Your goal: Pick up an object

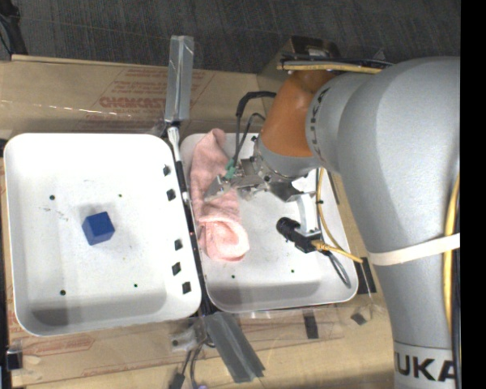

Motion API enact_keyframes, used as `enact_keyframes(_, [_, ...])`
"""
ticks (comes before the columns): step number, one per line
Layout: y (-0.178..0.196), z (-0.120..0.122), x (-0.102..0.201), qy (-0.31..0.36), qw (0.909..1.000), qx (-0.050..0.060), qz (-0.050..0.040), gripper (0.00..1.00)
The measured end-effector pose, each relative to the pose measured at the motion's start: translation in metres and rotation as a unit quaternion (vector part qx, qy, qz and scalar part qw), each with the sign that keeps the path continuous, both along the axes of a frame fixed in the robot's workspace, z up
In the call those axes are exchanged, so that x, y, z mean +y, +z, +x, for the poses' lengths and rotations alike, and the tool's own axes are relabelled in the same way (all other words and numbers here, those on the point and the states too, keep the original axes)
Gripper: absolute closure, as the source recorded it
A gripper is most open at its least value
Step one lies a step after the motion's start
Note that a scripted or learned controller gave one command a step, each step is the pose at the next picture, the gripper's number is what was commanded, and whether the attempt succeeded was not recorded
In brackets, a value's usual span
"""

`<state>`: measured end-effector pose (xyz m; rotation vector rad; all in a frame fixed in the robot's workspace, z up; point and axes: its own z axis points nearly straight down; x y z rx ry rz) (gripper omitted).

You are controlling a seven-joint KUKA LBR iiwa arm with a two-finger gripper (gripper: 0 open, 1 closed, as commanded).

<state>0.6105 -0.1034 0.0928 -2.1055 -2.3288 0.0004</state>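
Grey arm (405, 177) sets its tool (233, 178) against pink cloth (215, 197).

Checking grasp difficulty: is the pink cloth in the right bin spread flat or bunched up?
Bunched. The pink fabric cloth lies crumpled in a long rumpled heap along the left wall of the right shallow white bin, with folds and a rolled lump at its near end.

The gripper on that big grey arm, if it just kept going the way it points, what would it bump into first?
Most likely the pink cloth in the right bin: the gripper points down at it. Depth is hard to judge, so it may already touch.
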Motion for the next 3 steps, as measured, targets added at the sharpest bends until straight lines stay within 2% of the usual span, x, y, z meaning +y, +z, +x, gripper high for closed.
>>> enact_keyframes(1, [0.1,0.029,0.061,0.015,0.9999,0.0,-0.0003,0.0])
enact_keyframes(2, [-0.001,0.003,0.001,0.026,0.9997,0.001,-0.0004,0.0])
enact_keyframes(3, [0.008,0.003,0.001,0.027,0.9996,0.002,-0.0003,1.0])
